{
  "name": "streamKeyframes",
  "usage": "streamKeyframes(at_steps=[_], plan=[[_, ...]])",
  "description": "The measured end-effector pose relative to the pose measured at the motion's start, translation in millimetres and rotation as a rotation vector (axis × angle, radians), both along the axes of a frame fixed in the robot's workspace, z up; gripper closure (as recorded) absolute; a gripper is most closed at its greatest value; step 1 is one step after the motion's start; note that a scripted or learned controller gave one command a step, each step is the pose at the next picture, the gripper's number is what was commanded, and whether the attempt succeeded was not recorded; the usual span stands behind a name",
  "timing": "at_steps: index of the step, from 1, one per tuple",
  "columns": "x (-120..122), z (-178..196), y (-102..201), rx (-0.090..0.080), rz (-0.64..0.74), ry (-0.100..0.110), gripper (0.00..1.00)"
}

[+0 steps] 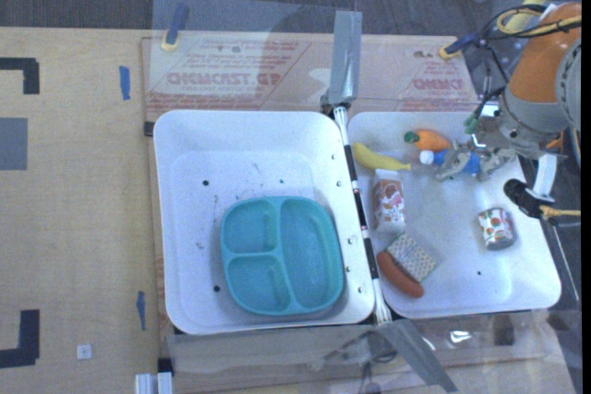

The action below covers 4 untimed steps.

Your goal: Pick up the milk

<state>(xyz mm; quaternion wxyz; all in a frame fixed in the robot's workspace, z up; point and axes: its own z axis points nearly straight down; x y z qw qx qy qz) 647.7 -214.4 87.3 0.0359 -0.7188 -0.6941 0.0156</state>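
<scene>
The milk (389, 201) is a small white carton with red print. It lies in the right bin (517, 286), near that bin's left wall. My gripper (465, 164) hangs low over the back of the same bin, to the right of the milk and a little farther back, well apart from it. Just left of the gripper lie a small white and blue item (427, 158) and an orange carrot (428, 140). The grey arm with its orange band (543, 74) comes in from the right.
The right bin also holds a yellow banana (378, 158), a printed can (496, 228), a patterned packet (412, 256) and a hot dog (400, 275). A teal divided tray (280, 256) sits in the left bin (185, 161).
</scene>
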Motion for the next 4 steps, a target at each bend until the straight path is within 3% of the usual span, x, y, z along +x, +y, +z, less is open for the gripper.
streamKeyframes(at_steps=[1,2,3,4], plan=[[0.1,-0.6,0.1,-0.001,-0.002,-0.001,0.0],[6.8,0.0,-3.4,0.002,0.12,0.002,0.0],[7.2,-0.2,-2.7,0.002,0.082,0.004,0.0],[8.5,0.6,-4.5,0.003,0.15,-0.005,0.0]])
